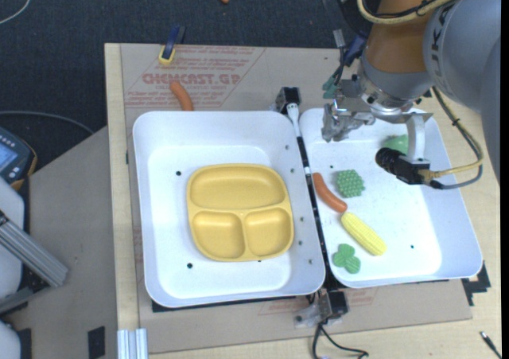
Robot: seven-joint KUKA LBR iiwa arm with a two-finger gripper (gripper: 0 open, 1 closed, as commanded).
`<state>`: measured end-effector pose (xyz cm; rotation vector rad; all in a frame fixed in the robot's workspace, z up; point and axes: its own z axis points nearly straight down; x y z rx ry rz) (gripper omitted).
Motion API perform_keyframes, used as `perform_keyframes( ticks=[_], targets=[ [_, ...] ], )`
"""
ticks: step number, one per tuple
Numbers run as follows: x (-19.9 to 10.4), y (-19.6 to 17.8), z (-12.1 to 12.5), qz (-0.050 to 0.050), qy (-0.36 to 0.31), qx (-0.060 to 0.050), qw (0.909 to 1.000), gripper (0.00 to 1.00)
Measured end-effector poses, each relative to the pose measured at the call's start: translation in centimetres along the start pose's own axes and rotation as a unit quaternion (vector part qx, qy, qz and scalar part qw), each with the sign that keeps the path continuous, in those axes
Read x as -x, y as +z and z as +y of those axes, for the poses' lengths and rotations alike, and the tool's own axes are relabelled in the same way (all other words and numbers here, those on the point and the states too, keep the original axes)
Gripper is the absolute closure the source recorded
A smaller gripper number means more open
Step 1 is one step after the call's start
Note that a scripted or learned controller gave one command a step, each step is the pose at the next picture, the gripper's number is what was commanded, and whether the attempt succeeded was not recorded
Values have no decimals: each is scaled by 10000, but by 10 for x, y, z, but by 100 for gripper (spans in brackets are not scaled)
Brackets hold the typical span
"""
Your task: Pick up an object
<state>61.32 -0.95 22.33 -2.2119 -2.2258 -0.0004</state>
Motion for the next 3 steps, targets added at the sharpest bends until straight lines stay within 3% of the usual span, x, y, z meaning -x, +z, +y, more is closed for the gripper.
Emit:
perform_keyframes(
  ticks=[2,3],
  targets=[
    [-31,-10,8,-13,19,31,10000,100],
    [-23,9,5,-16,37,-8,10000,100]
  ],
)
